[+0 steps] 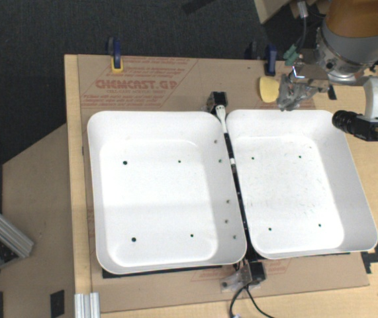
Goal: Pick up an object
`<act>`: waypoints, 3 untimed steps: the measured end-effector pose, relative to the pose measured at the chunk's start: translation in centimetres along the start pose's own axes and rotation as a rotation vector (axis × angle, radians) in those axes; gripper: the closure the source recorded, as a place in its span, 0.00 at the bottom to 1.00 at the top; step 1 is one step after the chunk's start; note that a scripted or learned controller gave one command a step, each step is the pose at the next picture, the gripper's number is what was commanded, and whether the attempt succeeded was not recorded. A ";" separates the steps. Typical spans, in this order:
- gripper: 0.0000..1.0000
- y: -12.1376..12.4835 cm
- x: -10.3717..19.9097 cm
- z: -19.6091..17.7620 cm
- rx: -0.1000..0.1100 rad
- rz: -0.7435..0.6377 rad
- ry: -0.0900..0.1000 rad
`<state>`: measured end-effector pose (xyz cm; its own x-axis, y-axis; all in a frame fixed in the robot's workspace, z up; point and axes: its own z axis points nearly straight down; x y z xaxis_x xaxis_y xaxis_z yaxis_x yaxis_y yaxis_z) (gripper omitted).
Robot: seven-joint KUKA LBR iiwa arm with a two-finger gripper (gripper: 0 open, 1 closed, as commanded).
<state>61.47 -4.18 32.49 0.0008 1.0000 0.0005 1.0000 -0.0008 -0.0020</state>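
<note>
A small pale yellow, rounded soft-looking object (268,89) lies on the brown cardboard-covered bench top (149,85), outside both bins, just beyond the far left corner of the right shallow white plastic bin (347,184). The grey two-finger gripper (293,98) at the end of the grey arm with the orange band (357,18) hangs just to the right of that object, over the far rim of the right bin; whether it touches the object cannot be told, and nothing shows between its fingers. Whether the gripper is apart or together cannot be told.

The left shallow white plastic bin (102,177) sits touching the right one along a black strip (232,171) at their shared edge. A blue clamp (271,59) stands on the bench's far edge just behind the yellow object, and another blue clamp with a yellow base (116,53) stands near the far left corner. The bare bench strip between the bins' far rims and the bench's far edge is narrow.
</note>
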 end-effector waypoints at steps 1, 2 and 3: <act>1.00 4.5 1.9 5.0 -0.001 -0.004 -0.001; 1.00 3.4 1.9 2.0 -0.008 -0.002 -0.001; 1.00 -0.9 4.9 5.2 0.005 -0.004 0.001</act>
<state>60.59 0.70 27.34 -0.0027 1.0000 0.0019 1.0000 0.0027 -0.0069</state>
